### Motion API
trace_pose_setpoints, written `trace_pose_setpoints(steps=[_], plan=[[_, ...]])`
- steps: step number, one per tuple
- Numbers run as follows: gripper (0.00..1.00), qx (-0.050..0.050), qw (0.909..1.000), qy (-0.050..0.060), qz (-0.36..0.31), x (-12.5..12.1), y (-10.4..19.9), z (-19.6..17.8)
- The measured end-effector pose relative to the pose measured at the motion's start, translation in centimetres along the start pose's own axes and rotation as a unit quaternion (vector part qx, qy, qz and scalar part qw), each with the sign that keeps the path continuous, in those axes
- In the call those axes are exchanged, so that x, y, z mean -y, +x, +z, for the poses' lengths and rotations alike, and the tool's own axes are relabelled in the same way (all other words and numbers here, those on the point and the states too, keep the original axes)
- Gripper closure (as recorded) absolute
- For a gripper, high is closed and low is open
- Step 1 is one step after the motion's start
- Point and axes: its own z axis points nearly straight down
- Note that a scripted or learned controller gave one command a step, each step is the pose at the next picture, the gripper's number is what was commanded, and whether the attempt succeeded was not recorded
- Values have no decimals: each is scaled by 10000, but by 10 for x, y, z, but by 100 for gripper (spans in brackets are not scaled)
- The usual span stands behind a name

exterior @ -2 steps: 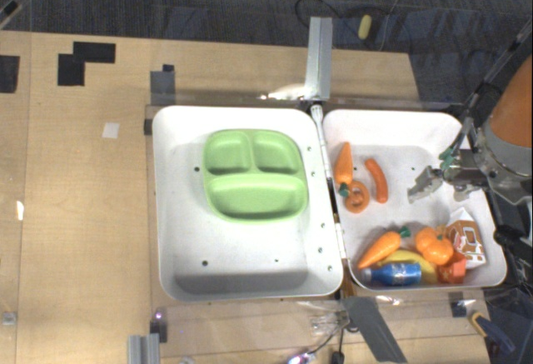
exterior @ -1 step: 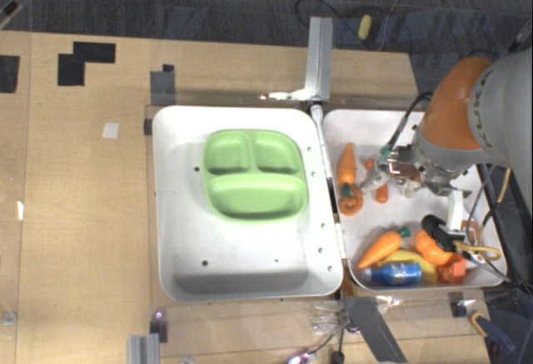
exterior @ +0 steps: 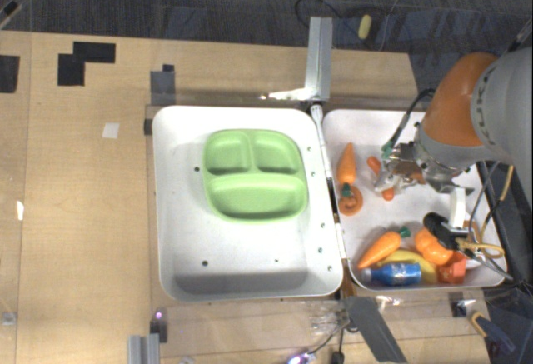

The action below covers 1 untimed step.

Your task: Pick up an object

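The tool [exterior: 390, 179] hangs low in the right bin [exterior: 366, 125], beside a small orange piece [exterior: 374, 163] (maybe a toy). How wide it is cannot be told. The carrot [exterior: 346, 164] lies near; the tool could slip past both and grab nothing.

arm [exterior: 491, 108] running off right edge; wrist covering gripper [exterior: 391, 175] fingers; far-right toys [exterior: 445, 258] in right bin [exterior: 358, 125] blurring together.
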Motion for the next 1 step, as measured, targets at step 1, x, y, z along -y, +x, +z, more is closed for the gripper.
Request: trace_pose_setpoints(steps=[1], plan=[[100, 11, 9996, -5, -279, -7, 56, -107]])
